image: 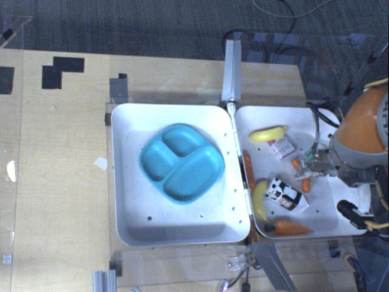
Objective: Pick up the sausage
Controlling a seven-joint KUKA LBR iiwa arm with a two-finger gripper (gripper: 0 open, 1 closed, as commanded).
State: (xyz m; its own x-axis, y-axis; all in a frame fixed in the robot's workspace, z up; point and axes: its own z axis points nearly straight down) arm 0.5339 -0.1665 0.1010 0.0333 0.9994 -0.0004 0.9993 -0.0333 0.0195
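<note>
Clutter fills the right bin (276, 117): a yellow banana (268, 134) near the far wall, a small red-and-white packet (282, 146) just in front of it, a second banana (260, 200) lying along the left side, a black-and-white cow-patterned carton (284, 194) beside that, and a carrot (290, 227) by the near wall. The sausage (248, 170), a slim reddish-brown piece, lies lengthwise tight against the bin's left wall, between the two bananas, with nothing on top of it. The left bin (127, 163) holds a blue divided plate (182, 162) in its middle. The gripper (306, 171) hangs over the right half of the right bin, well apart from the sausage, with the packet and carton lying between them. Small orange pieces (306, 185) show at its tip, but whether they are gripped or merely lie beneath is unclear, and how far the fingers stand apart cannot be told from this angle.
</note>
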